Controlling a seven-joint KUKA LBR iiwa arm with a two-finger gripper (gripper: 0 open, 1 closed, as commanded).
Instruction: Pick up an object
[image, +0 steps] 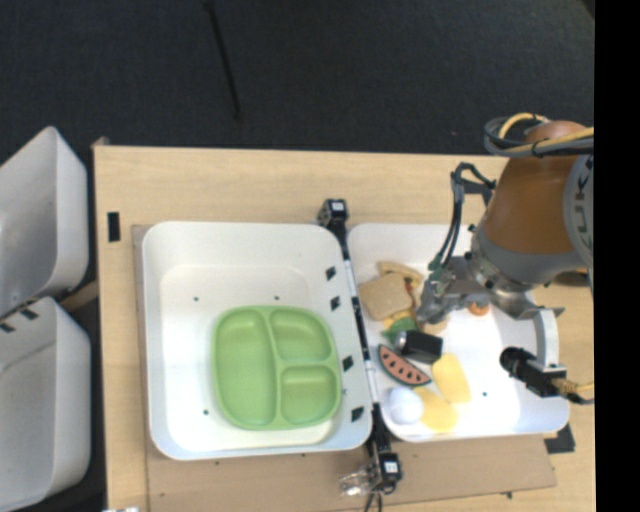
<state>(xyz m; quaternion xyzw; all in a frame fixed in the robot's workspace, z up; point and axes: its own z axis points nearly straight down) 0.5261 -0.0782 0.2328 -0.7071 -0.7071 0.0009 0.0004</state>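
Hovering low in the right bin (500, 415), the hand (432, 305), grip state unclear, nears the toast slice (380, 296).

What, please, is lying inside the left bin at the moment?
A green divided plate lies flat in the left bin, its three compartments bare. Whatever is beneath the plate is covered.

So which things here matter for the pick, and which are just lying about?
Job in hand:
gripper, low in the right bin
bread slice
black block
watermelon slice
yellow pieces
white egg

Lying about:
green divided plate
left bin
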